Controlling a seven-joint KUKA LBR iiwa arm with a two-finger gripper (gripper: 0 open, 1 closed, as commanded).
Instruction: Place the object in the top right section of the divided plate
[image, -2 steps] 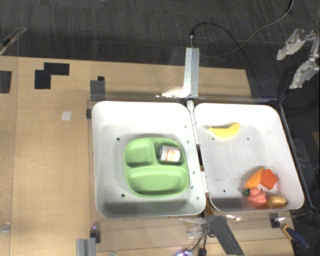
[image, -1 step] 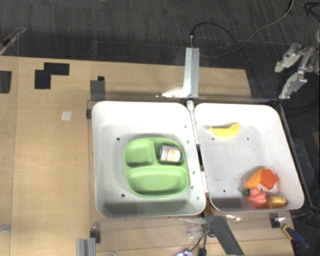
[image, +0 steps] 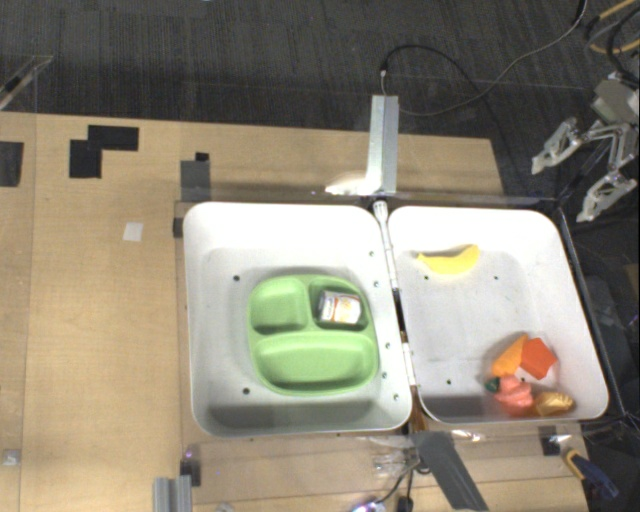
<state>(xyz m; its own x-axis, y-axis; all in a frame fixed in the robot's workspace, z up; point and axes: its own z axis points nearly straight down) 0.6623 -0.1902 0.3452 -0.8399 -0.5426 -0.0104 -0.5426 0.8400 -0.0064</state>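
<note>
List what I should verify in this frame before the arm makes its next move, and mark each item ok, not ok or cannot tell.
1. Green divided plate lies flat in the left bin: ok.
2. Small boxed object sits in the plate's top right section: ok.
3. Object lies fully inside that section, not on a divider: cannot tell, too small.
4. Gripper is away from both bins, at the upper right: ok.
5. Gripper carries nothing: cannot tell.
6. Banana and the pile of toy foods are in the right bin, away from the plate: ok.
</note>
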